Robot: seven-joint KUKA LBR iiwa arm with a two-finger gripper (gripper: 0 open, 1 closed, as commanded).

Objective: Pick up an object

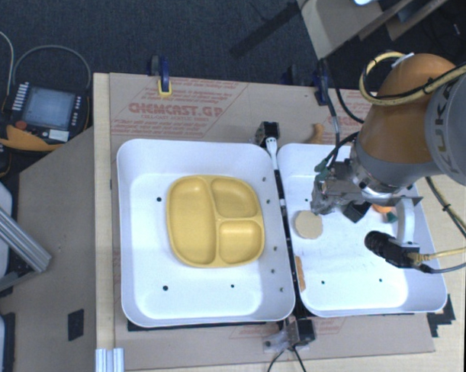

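Note:
A tan round disc (309,225) lies flat in the right bin (351,292), close to its left wall. My gripper (322,200) hangs just above and behind the disc, at its far right edge, under the grey and orange arm. A small orange object (384,210) peeks out from under the wrist further right, mostly hidden. In the left bin (140,216) sits a yellow divided plate (215,220) with three compartments.
The raised rims where the two bins meet (284,221) stand right beside the disc. A handheld screen unit (46,110) rests off the bench at far left. Bare white floor shows in the front half of the right bin.

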